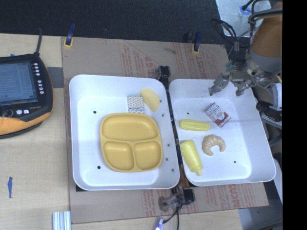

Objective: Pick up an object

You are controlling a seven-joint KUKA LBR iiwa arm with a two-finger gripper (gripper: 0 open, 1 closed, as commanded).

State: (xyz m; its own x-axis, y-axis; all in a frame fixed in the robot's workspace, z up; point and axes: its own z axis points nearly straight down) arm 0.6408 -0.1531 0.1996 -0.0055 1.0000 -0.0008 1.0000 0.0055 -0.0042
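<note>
Brown cardboard lines the bench under two shallow white bins (76,128). Above the right bin's far edge hangs the two-finger gripper (229,86), fingers spread open and holding nothing. Near it lies a small red-and-white packet (216,114), with a yellow corn cob (194,125), a tan croissant (213,143) and a yellow squeeze bottle (191,156) toward the near edge.

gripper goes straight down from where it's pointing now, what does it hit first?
Likely bare floor at the back of the right bin. The gripper hangs open above that far edge; the red-and-white packet lies nearer the camera, probably off its line. Depth is unclear.
</note>
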